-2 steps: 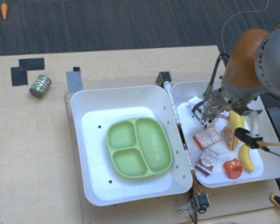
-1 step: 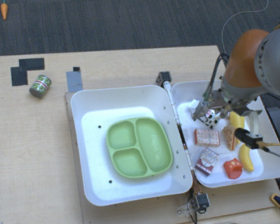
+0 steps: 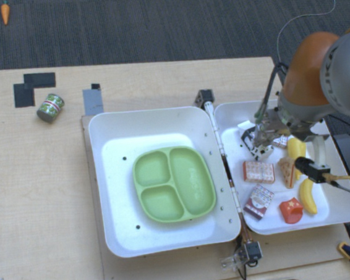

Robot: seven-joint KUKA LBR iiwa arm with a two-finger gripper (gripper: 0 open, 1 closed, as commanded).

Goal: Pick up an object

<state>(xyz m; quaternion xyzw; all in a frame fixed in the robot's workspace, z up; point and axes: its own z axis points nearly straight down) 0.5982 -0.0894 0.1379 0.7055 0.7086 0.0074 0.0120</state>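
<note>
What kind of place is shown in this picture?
Probably a robotics lab test bench: a grey robot arm reaches over two white bins, toy food such as a banana lies inside, and cables trail off the wooden bench.

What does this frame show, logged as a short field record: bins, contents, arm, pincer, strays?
left bin: holds a green divided plate
right bin: holds a banana, a red item, a pink-checked packet, a dark wrapped packet
arm: reaching in over the right bin
pincer: low near the bin's far left part; finger state unclear
bench strays: small green can
</note>
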